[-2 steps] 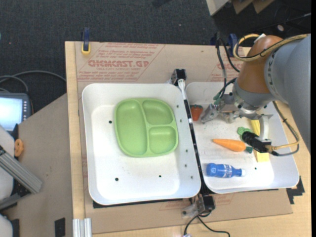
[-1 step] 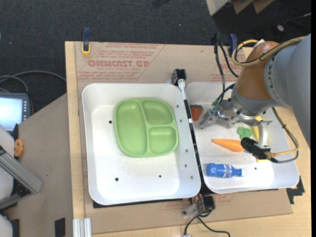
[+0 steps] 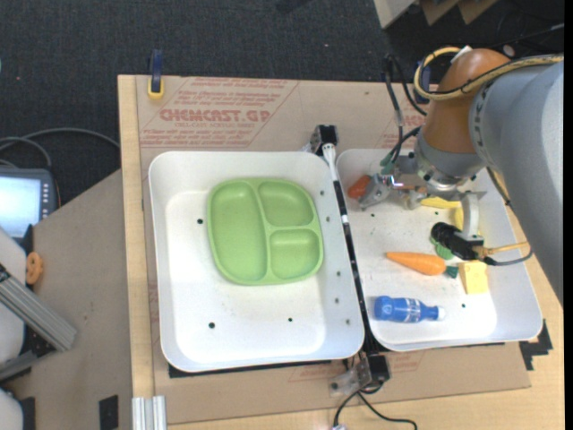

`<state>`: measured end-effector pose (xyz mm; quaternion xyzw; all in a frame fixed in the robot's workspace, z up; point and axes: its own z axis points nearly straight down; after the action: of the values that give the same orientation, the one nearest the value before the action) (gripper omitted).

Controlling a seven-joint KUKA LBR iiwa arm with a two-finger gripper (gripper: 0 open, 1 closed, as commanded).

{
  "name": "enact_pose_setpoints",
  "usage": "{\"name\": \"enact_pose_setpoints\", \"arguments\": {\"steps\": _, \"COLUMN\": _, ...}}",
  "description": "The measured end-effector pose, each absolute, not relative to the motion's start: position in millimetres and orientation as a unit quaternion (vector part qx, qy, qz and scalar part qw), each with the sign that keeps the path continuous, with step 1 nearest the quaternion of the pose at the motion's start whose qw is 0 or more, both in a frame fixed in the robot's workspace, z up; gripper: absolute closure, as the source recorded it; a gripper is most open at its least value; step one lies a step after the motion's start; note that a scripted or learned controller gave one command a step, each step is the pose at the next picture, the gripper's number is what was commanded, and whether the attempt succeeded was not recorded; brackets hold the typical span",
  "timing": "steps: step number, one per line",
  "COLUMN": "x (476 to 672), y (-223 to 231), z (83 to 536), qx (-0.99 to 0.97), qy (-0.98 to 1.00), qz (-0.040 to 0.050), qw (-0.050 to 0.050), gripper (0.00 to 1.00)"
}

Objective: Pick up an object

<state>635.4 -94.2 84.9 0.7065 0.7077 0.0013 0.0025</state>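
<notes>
The bench (image 3: 224, 106) is the biggest thing here, a brown board with red print along its far edge, and both bins sit on it side by side. My arm (image 3: 524, 124) comes in from the right, grey and bulky, with the orange band above the wrist, and it hangs over the far part of the right bin (image 3: 501, 312).

The left bin (image 3: 179, 267) carries a green plate (image 3: 264, 231) with three compartments, lying flat a little towards the far side of its middle.

My gripper (image 3: 414, 191) sits low over the far end of the right bin, near the wall that the two bins share. The wrist hides it from above, so I cannot tell whether it is wide or narrow, and I see nothing held in it.

The things to pick are all in the right bin. A carrot (image 3: 416, 262) lies on its side about mid-bin, its tip pointing towards the left bin. A blue bottle (image 3: 405, 309) lies flat nearer the front edge, well apart from my gripper. A yellow block (image 3: 474, 279) rests just right of the carrot's thick end. A yellow piece (image 3: 440, 203) shows just beside my gripper (partly under the wrist). A small red-orange piece (image 3: 359, 187) sits in the far left corner, close to my gripper but apart from it.
</notes>
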Motion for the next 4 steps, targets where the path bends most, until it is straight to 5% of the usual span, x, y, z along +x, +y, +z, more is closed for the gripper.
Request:
{"name": "enact_pose_setpoints", "arguments": {"steps": 1, "x": 654.9, "y": -92, "z": 80, "qx": 0.704, "qy": 0.709, "qz": -0.0169, "qw": -0.023, "gripper": 0.00}}
{"name": "enact_pose_setpoints", "arguments": {"steps": 3, "x": 656.2, "y": -92, "z": 80, "qx": 0.704, "qy": 0.709, "qz": -0.0171, "qw": -0.024, "gripper": 0.00}}
{"name": "enact_pose_setpoints", "arguments": {"steps": 4, "x": 666.3, "y": -93, "z": 85, "qx": 0.707, "qy": 0.707, "qz": -0.0011, "qw": -0.001, "gripper": 0.00}}
